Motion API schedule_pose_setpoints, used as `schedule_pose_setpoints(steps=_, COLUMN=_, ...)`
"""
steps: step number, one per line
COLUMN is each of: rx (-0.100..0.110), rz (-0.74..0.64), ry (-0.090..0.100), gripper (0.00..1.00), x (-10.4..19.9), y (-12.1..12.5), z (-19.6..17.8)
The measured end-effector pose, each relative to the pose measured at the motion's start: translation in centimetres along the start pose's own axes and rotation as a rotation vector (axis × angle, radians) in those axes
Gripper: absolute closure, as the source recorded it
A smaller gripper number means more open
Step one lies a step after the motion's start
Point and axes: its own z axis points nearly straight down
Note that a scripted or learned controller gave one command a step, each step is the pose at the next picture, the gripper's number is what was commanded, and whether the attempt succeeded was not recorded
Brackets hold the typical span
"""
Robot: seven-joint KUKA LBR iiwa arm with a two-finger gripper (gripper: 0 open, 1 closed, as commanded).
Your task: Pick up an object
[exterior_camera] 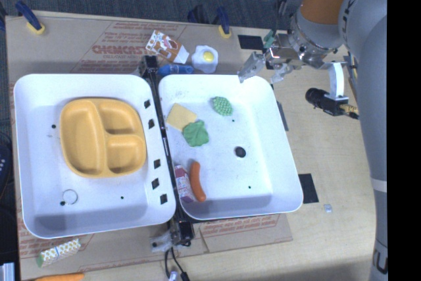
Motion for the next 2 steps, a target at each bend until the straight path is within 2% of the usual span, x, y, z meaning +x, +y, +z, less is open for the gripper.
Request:
schedule_pose_setpoints(steps=1, rx=0.000, rz=0.070, ry=0.001, gripper=0.00, x=5.0, y=-3.2, z=17.6)
schedule_pose_setpoints(steps=2, rx=0.002, rz=-0.048, ry=0.002, gripper=0.00, x=7.8, y=-11.0, z=17.4)
